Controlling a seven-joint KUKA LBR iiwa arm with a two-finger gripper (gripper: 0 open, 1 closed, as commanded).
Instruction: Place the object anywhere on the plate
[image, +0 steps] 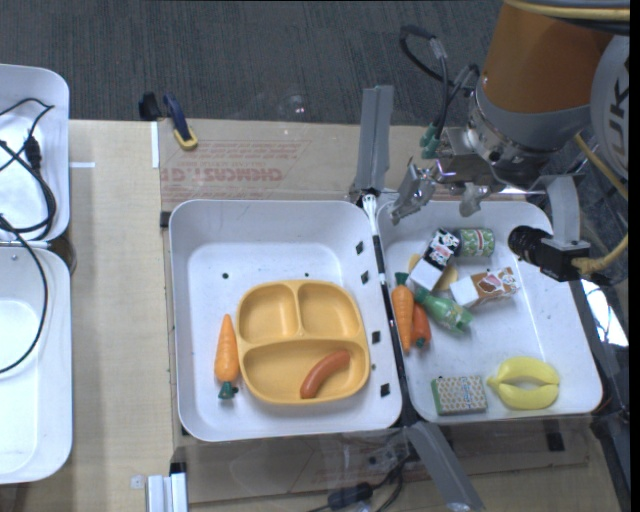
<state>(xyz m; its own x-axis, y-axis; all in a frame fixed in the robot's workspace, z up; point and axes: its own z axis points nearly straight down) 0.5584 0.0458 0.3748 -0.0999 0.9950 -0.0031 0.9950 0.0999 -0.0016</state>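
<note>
1. Nearest me, along the front edge of the right bin (585, 400), lie a yellow banana (524, 383) and a small green speckled block (459, 395), side by side but apart. Neither is in the way of a reach from above.

2. In the left bin (190, 300) sits the yellow divided plate (300, 340), flat and roughly central. A sausage (325, 372) already lies slantwise in its large front compartment, so that piece looks delivered. A carrot (227, 352) rests on the bin floor just beside the plate's left rim, not on it.

3. Further back in the right bin, a second carrot (403, 315) lies against the dividing wall, touching a red piece and a green bottle (443, 307). Behind them crowd a small carton (485, 287), a cow-patterned box (441, 247) and a green can (477, 241). This heap is likely where the next object comes from, though I cannot say which.

4. Farthest off, the gripper (440, 195) hangs above the back rim of the right bin, its fingers spread apart with nothing between them. I judge it is poised to come down on the pile.
</note>
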